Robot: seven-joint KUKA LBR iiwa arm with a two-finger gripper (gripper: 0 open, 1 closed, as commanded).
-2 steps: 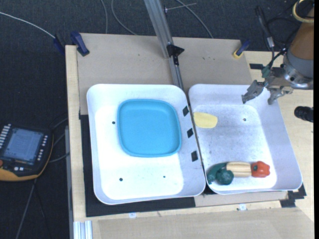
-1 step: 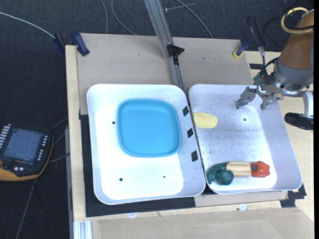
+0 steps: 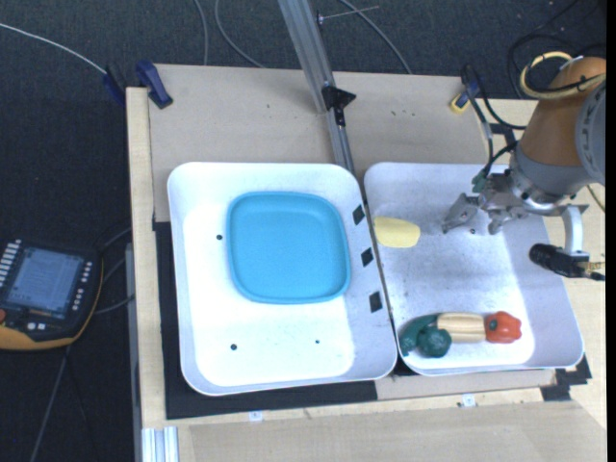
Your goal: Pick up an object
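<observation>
The gripper (image 3: 474,217) hovers over the right bin (image 3: 568,349), fingers apparently spread — nothing between them, though the angle is poor. The yellow object (image 3: 397,232) lies just to its left against the bin's wall. Risk: that wall could block a finger and the object slides away — a miss.

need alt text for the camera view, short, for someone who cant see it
A grey and orange robot arm reaches from the right, its gripper over the right white bin, holding nothing visible. That bin holds a yellow piece, a green piece, a tan piece and a red piece; the left bin holds a blue tray.
</observation>
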